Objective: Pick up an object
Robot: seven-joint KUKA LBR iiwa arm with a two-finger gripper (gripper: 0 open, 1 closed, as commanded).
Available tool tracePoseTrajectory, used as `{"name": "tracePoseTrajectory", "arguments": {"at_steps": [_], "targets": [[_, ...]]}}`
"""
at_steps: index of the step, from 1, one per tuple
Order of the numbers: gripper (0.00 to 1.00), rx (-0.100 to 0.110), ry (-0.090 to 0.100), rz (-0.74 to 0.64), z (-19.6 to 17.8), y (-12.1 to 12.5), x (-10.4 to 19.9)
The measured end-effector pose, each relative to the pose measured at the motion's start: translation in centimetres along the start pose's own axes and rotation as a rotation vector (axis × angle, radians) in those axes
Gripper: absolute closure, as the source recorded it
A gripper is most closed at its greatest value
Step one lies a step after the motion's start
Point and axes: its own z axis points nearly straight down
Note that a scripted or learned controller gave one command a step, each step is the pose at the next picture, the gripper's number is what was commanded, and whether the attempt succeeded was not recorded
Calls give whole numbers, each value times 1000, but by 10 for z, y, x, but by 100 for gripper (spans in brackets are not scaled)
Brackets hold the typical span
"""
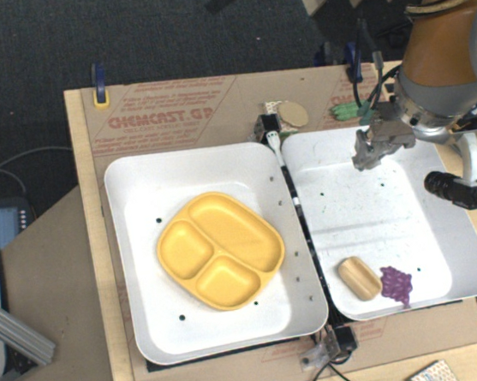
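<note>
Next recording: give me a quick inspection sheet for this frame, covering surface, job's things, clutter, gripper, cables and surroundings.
Surface: brown bench bearing a left bin and a right bin, side by side.
Job's things: yellow divided plate in the left bin; tan bread roll and purple grapes at the right bin's near edge.
Clutter: green clip and blue clamp on the bench's far edge.
Gripper: gripper over the right bin's far end, nothing seen held.
Cables: black cable at the near edge.
Surroundings: dark carpet.
</note>
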Motion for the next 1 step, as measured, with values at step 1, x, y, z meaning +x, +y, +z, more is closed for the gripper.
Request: {"name": "tracePoseTrajectory", "arguments": {"at_steps": [1], "targets": [[100, 7, 6, -10, -6, -33, 59]]}}
